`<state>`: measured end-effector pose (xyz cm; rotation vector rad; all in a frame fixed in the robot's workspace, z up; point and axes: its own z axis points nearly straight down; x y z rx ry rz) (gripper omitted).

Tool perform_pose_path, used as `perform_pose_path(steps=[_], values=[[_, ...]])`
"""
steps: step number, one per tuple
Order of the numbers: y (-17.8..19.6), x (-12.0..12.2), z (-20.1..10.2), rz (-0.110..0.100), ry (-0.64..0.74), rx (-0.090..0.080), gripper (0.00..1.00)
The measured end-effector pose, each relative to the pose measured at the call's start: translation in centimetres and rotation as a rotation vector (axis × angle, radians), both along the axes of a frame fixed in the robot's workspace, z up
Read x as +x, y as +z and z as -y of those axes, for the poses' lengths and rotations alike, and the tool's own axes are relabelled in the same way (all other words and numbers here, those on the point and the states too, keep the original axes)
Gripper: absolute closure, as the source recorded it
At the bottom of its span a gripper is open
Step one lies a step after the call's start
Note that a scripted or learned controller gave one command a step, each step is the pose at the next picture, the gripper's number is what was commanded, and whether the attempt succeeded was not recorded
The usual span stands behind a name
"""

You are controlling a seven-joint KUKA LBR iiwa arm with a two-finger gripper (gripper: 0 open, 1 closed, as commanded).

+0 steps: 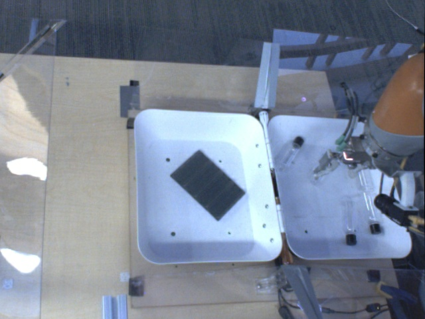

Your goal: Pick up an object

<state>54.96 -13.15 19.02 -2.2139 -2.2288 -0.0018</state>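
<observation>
My end effector (327, 166) hangs over the right bin (312, 238), well apart from the dark pad (208, 184) in the left bin (149, 198); its grip I cannot tell.

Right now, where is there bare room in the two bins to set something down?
Left bin: bare floor all round the dark grey pad, widest along its near wall. Right bin: bare in the middle; crowded at its far and right sides by clear tubes and the hand.
</observation>
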Motion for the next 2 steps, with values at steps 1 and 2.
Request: perform_pose_path(steps=[1, 2], values=[[-0.8, -5.5, -6.2, 0.0, 0.007, 0.0, 0.0], [3.5, -0.9, -5.4, 0.003, 0.083, -0.001, 0.0]])
